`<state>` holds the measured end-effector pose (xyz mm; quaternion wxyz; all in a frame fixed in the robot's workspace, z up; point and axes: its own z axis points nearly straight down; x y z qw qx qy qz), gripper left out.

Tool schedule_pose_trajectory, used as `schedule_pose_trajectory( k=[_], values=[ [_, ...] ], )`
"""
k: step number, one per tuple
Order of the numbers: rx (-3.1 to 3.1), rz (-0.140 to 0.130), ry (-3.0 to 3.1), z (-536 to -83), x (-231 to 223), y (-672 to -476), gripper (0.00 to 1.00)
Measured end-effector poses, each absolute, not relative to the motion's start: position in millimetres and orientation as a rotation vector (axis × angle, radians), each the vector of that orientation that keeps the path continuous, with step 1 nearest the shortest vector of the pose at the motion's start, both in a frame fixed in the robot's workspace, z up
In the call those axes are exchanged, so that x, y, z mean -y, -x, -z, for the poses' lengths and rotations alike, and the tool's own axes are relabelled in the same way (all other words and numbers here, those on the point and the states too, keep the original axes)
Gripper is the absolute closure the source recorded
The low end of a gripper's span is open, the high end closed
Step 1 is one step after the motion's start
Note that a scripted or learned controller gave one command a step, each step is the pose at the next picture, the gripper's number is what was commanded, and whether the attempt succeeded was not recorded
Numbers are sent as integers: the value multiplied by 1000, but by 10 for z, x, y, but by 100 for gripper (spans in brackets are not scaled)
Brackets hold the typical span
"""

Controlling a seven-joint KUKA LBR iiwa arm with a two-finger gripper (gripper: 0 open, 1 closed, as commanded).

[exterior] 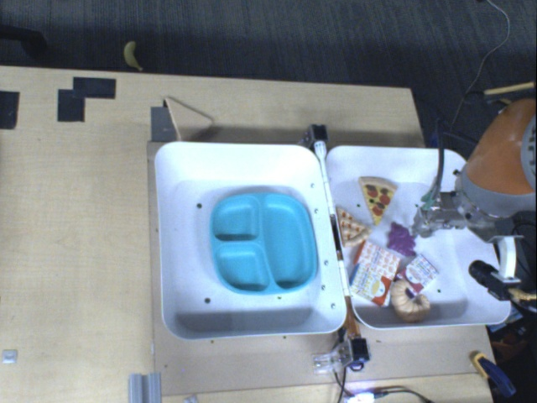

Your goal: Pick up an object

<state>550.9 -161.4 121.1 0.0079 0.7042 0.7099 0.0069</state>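
Note:
The right bin holds several small things: a pizza slice, a waffle piece, a purple toy, a colourful carton, a small printed packet and a doughnut. My gripper hangs at the end of the grey arm over the right bin, just right of and above the purple toy. Nothing shows between its fingers.
The left bin holds a blue divided tray. The arm with its orange band covers the right bin's right side. Black tape patches lie on the bench at the back left.

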Motion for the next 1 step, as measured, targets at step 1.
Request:
schedule_pose_trajectory(
  k=[1],
  values=[
    [-2219, -21, -2202, -1210, 1614, -5508, 0]
  ],
)
